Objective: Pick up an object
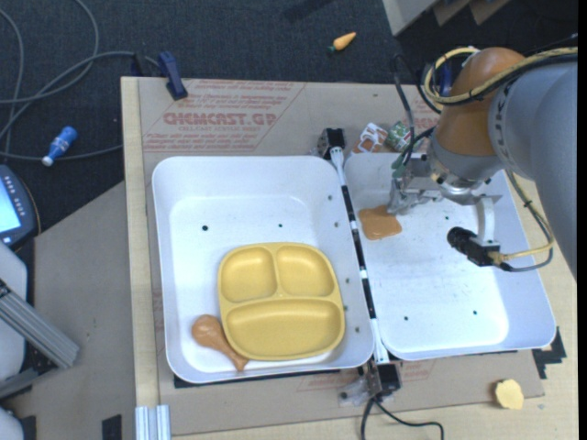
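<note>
Gripper (401,200) low, arm (514,117) from right

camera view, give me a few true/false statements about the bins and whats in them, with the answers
1. The yellow divided plate lies in the left bin. True.
2. The plate has two compartments. False: it has three, two small ones at the far side and one long one at the near side.
3. An orange chicken-leg toy lies at the plate's near left corner, inside the left bin. True.
4. The gripper hangs over the left bin. False: it is over the right bin, near the divider.
5. A flat brown piece lies in the right bin just below the gripper. True.
6. The small blue bottle is inside the right bin. False: it lies on the dark floor to the left of the bench.
</note>
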`<state>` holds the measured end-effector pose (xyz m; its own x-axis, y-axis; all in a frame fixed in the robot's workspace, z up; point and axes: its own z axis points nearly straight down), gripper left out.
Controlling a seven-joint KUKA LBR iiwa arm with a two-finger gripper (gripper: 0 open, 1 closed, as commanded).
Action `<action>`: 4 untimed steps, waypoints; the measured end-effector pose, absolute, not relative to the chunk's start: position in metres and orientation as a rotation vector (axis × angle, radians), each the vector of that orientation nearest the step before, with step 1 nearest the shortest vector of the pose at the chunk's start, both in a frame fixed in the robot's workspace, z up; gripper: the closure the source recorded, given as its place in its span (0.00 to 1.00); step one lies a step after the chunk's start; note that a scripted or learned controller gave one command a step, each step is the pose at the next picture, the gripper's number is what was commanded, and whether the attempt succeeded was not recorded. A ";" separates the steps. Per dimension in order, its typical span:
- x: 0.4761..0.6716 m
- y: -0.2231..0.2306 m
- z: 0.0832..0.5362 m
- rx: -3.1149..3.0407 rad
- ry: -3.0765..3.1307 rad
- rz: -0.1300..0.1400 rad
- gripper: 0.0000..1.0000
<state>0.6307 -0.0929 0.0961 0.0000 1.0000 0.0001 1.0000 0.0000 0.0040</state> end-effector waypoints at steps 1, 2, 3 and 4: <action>0.574 -0.124 0.084 2.230 2.221 -0.006 1.00; 0.578 -0.122 0.095 2.223 2.219 0.001 1.00; 0.578 -0.122 0.105 2.223 2.217 0.003 1.00; 0.579 -0.122 0.115 2.223 2.215 0.005 1.00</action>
<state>0.5787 -0.1216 0.1147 0.0032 1.0000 -0.0002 1.0000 -0.0032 0.0046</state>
